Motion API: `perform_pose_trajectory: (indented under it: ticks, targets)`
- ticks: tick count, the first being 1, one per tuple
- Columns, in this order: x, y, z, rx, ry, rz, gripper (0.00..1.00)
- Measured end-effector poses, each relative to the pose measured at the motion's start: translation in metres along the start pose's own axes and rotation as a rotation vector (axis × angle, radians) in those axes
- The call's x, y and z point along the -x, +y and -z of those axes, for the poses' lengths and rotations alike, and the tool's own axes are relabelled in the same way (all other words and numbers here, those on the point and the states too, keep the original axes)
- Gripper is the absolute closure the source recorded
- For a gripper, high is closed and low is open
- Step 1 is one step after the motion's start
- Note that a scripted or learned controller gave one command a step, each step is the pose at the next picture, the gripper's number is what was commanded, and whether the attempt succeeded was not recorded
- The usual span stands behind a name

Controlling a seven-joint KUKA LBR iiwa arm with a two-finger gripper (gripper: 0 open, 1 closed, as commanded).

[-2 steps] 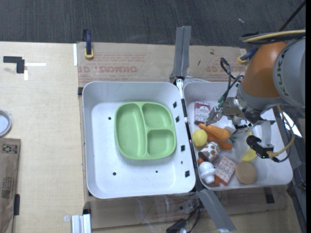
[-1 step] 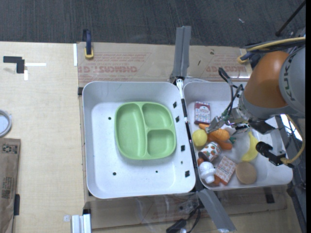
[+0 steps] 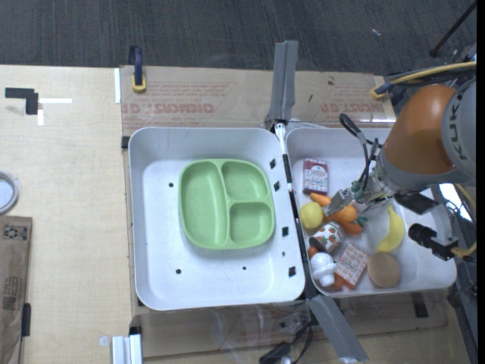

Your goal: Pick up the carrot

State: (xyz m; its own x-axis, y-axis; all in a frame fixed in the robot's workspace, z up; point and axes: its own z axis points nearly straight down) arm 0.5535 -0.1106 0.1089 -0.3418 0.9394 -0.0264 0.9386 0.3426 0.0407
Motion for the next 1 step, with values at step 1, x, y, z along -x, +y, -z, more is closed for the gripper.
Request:
perform_pose_trajectory:
  ticks: [1]
  targets:
    - [0.0049, 0.0154, -0.0169, -0.036, 0.027, 0.192, 0.00]
